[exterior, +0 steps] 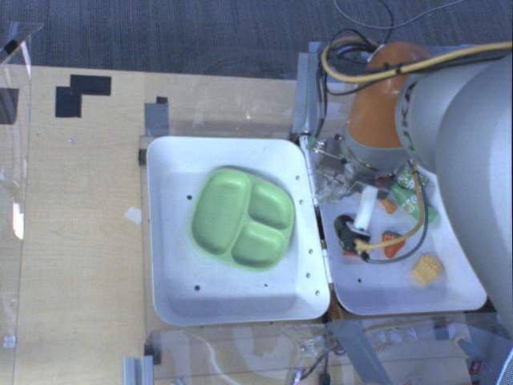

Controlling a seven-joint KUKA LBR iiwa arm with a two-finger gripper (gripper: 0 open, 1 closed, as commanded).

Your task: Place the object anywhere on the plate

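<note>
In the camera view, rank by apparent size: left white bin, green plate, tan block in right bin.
1. left white bin
2. green plate
3. tan block, clearly the smallest

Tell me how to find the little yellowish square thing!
Of the two white bins, take the right bin, the one under the grey arm. Near its lower edge lies the square, apart from the red bit and green bits above. It is the only tan piece there.

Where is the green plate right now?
In the camera view, the green plate sits in the middle of the left bin, next to the right bin under the arm.
</note>
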